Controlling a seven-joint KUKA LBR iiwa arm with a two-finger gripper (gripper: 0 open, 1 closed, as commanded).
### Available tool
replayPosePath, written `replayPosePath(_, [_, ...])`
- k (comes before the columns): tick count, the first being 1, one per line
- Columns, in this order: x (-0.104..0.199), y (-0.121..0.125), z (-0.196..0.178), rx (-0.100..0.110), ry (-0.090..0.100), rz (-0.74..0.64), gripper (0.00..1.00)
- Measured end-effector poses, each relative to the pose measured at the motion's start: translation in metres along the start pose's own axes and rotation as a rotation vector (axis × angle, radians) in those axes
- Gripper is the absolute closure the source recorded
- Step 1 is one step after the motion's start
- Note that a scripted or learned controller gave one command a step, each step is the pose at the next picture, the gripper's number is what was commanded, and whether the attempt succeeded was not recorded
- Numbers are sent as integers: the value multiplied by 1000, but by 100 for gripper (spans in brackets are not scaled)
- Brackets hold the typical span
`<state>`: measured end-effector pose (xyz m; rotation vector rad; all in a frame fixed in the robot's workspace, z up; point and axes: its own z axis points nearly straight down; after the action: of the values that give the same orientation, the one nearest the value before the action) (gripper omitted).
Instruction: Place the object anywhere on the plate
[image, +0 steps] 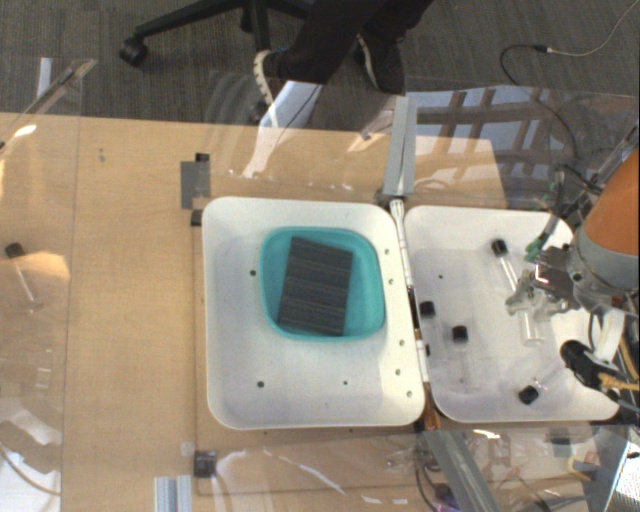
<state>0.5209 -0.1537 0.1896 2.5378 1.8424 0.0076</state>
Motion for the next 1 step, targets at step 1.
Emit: replayPosePath(1, [57,-53,39,3,1,-192,100])
